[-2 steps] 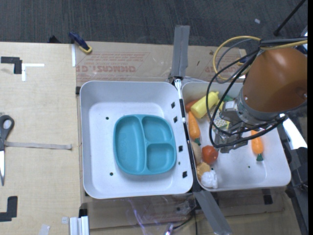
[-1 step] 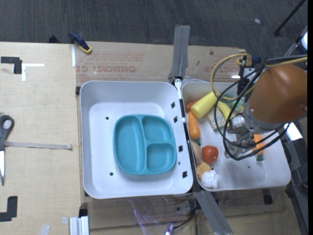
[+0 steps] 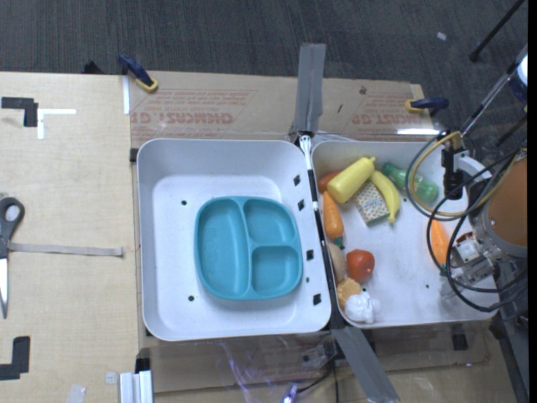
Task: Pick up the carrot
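Carrot (image 3: 333, 217): we see it lying at nine o'clock in the right bin (image 3: 403, 305), against the divider.
Arm (image 3: 503, 225): at three o'clock; fingers' state we cannot tell.
Progress: we judge the pickup not yet begun.

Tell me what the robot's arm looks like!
The arm at the right edge of the camera view is rounded, with a big orange band. Black and yellow cables loop around it, and small metal parts with thin wires sit by its wrist.
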`<state>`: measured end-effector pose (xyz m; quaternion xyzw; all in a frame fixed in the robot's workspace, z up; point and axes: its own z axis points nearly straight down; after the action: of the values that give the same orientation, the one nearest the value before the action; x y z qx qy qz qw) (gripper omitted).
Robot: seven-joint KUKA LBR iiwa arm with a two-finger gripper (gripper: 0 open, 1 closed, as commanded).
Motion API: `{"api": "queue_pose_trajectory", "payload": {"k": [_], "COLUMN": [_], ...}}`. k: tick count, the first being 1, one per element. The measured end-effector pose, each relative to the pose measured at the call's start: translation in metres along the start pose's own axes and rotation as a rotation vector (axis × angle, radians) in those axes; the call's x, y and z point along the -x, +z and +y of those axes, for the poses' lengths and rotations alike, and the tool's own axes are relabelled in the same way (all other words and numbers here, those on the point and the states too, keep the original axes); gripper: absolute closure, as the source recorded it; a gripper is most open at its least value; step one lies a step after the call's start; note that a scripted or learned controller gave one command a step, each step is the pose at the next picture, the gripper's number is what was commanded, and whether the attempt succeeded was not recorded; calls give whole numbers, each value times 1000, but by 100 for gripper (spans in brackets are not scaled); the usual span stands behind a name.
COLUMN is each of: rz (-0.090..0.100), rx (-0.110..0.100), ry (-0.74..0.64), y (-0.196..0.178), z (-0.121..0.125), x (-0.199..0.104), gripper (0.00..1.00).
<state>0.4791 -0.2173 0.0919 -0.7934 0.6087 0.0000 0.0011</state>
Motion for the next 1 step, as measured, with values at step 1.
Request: {"api": "queue_pose_trajectory", "payload": {"k": [1], "rz": [-12], "rx": [1], "ry": [-8], "y": [1], "z": [-2], "x": [8], "gripper": [0]}}
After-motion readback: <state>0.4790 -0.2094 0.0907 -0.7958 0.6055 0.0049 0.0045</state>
